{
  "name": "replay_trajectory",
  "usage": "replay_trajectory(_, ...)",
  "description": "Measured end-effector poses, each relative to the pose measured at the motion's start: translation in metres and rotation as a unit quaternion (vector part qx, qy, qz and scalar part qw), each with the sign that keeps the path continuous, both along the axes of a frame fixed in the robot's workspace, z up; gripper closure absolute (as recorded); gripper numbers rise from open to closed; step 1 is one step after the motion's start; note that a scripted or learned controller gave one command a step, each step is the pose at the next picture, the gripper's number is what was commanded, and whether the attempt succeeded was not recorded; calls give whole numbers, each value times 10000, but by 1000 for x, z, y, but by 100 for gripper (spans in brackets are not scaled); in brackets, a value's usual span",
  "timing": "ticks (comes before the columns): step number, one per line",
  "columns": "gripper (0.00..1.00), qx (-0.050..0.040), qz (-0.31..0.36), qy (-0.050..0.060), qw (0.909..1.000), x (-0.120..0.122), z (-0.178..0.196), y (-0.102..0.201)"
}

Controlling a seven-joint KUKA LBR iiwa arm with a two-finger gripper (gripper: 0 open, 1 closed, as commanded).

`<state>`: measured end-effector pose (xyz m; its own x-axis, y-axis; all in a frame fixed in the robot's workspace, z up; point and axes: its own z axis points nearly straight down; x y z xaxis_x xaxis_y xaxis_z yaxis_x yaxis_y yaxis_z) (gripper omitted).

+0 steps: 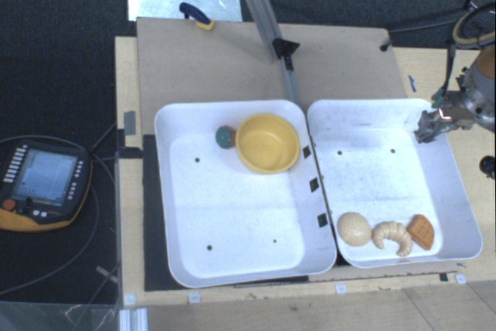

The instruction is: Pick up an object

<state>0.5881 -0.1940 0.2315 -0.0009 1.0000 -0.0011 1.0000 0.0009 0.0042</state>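
Camera view is catching the gripper (431,128) hanging over the right bin's (372,167) far right rim, too small and dark to tell how it is set, and nothing is showing in its grasp. The likeliest targets are sitting well apart from it, along that bin's near edge: a pale egg-shaped piece (354,229), a croissant (394,236) just beside it, and a waffle-like piece (421,231) touching the croissant's right end. The croissant is lying crosswise, its long axis running left to right with the horns curling toward the near wall. The crowding and the wall are posing the risk: descending there could be nudging neighbours or striking the rim. The yellow bowl (267,143) and green ball (225,137) are resting in the left bin (232,244).
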Motion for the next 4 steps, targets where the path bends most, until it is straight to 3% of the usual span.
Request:
replay_trajectory(2, 100, 11, 21, 14, 10000, -38, 6, 108)
replay_trajectory(4, 100, 13, 27, 19, 10000, -60, 16, 219)
